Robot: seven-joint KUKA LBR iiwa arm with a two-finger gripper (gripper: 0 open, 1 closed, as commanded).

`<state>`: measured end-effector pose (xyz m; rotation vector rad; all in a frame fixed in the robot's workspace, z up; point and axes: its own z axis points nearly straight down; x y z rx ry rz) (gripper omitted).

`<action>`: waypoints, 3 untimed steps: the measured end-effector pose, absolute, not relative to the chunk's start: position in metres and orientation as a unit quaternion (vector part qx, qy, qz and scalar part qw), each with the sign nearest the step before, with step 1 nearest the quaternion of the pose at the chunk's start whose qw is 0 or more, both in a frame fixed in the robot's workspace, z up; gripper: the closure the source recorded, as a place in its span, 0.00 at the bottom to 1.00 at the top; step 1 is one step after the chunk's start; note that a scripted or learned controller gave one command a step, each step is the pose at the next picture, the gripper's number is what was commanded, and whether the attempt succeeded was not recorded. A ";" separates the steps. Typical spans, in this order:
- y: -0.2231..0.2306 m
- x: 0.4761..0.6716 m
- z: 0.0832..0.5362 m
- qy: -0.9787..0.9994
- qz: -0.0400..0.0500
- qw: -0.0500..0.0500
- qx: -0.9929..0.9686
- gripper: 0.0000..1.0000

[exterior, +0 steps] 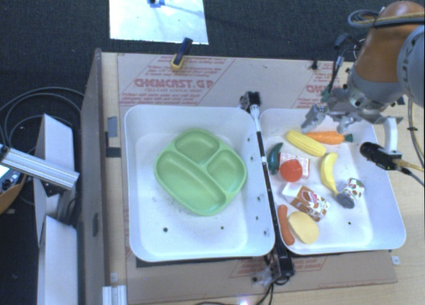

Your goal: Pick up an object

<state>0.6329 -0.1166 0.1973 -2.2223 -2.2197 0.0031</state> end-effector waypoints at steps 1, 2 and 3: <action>-0.155 0.606 0.100 -0.708 -0.002 -0.006 -0.706 0.00; -0.152 0.656 0.080 -0.708 0.012 0.018 -0.706 0.00; -0.169 0.662 0.080 -0.707 0.006 0.030 -0.706 0.00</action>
